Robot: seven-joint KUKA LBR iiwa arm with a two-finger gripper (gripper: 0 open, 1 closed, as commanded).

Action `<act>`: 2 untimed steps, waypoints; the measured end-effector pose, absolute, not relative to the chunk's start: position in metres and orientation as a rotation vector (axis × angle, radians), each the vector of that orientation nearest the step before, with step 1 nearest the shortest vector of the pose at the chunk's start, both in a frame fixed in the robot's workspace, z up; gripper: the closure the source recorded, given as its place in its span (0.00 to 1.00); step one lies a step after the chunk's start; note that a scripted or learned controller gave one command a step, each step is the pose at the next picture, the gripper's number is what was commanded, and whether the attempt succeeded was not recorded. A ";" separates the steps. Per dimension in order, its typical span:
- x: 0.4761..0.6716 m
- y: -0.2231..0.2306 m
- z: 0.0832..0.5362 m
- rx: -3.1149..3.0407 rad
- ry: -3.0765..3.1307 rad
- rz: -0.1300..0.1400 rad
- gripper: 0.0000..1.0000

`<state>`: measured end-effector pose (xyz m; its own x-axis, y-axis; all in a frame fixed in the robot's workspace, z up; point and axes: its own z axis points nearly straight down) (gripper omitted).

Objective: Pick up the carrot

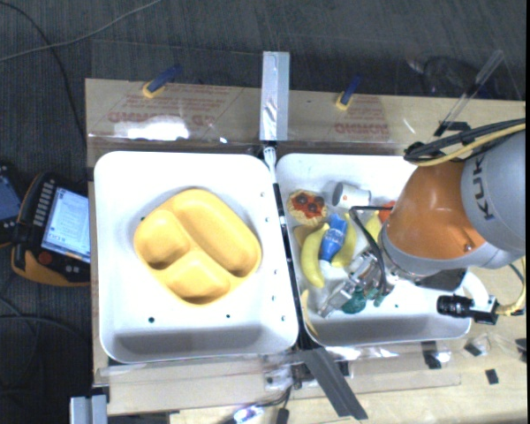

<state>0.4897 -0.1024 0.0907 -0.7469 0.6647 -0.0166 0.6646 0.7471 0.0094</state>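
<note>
My gripper hangs low over the front middle of the right bin, below the arm's orange band. A small teal object lies right at its tip; whether it is gripped is unclear. A thin orange-red sliver, possibly the carrot, peeks out at the left edge of the orange band, and the arm hides most of it. It sits further back in the bin than the gripper.
The right bin also holds a yellow banana, a blue bottle, a pizza-slice toy and a white object. A yellow divided plate lies in the left bin. A divider separates the bins.
</note>
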 end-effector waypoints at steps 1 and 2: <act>0.490 -0.113 0.091 0.519 3.079 0.000 0.00; 0.531 -0.125 0.090 -0.199 3.128 -0.001 0.00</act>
<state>0.5307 -0.1246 0.0899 -0.9919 -0.1267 -0.0074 -0.1266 0.9919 -0.0014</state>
